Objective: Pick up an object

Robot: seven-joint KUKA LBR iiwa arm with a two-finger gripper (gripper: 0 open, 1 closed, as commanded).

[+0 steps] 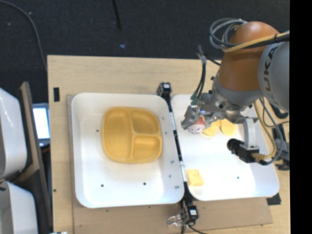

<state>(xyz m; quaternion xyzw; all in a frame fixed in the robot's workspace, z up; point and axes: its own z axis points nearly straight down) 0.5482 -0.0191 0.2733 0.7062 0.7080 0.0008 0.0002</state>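
Yellow divided tray (131, 134) lying in the left bin (85, 179). Over the far part of the right bin (253, 182), pincer (194, 121) low above a small red-and-white object (198, 126); open or closed, impossible to tell. Just right of it, yellow pieces (220, 128); a yellow block (195, 177) near the front, well apart.

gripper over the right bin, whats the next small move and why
Probably a short descent. The gripper hangs at the right bin's upper left, over a small pale object with red, beside yellow pieces. No object is seen between its fingers, so lowering comes before any grasp.
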